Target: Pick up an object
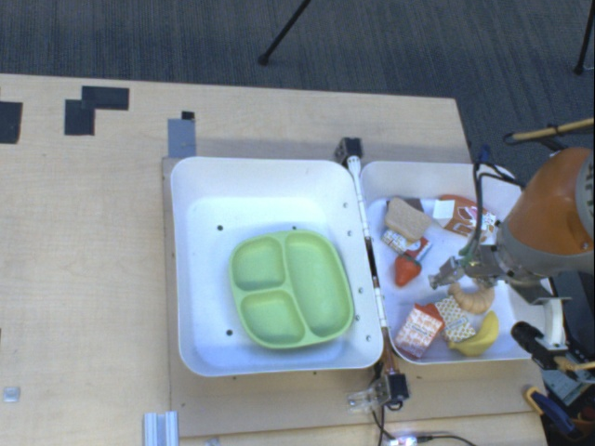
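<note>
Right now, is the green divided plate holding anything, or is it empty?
Empty. The green divided plate lies flat in the left white bin; all three compartments show bare green.

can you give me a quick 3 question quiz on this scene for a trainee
1. True or false: the green plate lies in the right bin.
2. Which lies nearest the pincer? A) croissant B) strawberry C) red carton
3. Fill in: the banana lies in the ___ bin.

Key: 1 false, it lies in the left bin; 2 A; 3 right.
</note>
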`<state>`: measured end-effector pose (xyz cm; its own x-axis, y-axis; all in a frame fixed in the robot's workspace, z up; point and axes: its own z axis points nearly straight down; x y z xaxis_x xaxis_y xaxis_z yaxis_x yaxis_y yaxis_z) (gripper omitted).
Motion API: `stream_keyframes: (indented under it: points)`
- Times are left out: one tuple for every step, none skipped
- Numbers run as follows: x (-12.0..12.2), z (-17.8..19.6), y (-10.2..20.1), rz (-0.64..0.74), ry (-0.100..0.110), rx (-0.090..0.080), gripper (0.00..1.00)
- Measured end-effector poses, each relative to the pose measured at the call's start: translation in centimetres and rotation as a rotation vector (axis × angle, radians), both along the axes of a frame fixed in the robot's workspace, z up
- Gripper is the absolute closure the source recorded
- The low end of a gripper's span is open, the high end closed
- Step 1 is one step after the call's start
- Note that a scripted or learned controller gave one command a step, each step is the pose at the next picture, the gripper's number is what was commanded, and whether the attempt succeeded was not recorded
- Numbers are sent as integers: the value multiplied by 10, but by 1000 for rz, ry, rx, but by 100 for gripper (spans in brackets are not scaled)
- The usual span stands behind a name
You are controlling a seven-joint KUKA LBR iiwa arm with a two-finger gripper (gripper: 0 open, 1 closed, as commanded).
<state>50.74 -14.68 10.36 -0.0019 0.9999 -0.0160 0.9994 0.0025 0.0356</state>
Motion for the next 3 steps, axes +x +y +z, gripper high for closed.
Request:
stream_keyframes:
  points:
    - [1, 11, 0, 1, -3, 0, 100]
    - [76, 37, -56, 4, 31, 14, 100]
    - [138, -2, -53, 3, 32, 14, 100]
